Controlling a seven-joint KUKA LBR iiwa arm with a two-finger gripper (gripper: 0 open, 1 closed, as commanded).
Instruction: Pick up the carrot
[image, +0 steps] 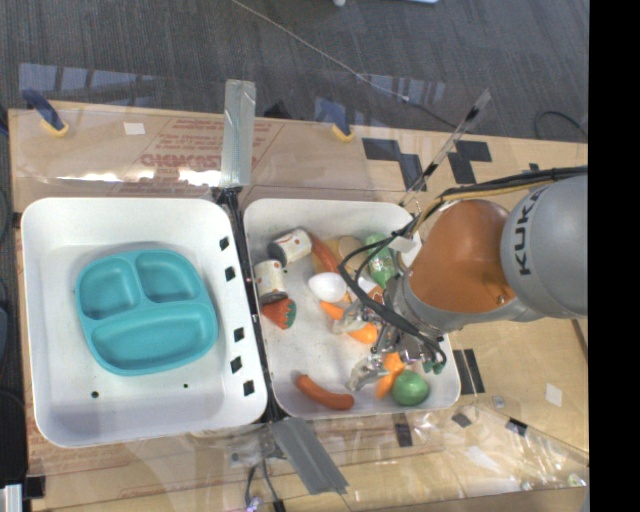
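Note:
An orange carrot (325, 258) lies at a slant in the upper middle of the right bin (300, 215), beside a white egg (327, 288). More orange pieces show lower down: one (360, 331) under the wrist and one (394, 366) right against the gripper. My gripper (376, 368) points down into the bin's lower right corner, among the orange piece, a green round item (410, 389) and the bin floor. The arm's orange band (455, 265) hides much of that corner. Nothing is visibly lifted.
The right bin also holds two small cans (290, 245) (268, 276), a strawberry (280, 312), a red sausage (323, 392) near the front wall and a green item (381, 266). The left bin (45, 300) bears a teal divided plate (147, 308).

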